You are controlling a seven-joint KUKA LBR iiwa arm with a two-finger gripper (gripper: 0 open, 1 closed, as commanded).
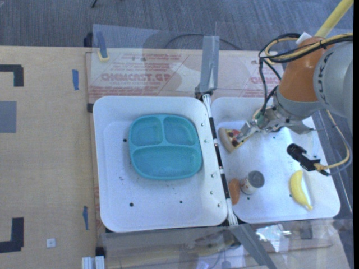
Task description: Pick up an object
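Observation:
My gripper (247, 132) hangs low in the upper left part of the right bin (331, 206), with the arm reaching in from the right. Its tip is right against a toy pizza slice (228, 138), tan with red topping, that lies close to the bin's left wall. The tip covers the slice's right end, and I cannot see whether anything is gripped. Further forward in the same bin stand a small grey-topped can (253, 181), a small orange-brown piece (234, 190) beside it on the left, and a yellow banana (299, 190) at the right.
The left bin (109, 206) holds a teal divided plate (165, 146) in its middle. A raised divider (216, 161) separates the two bins. A grey post (209, 66) stands behind the bins, and yellow cables loop above the wrist.

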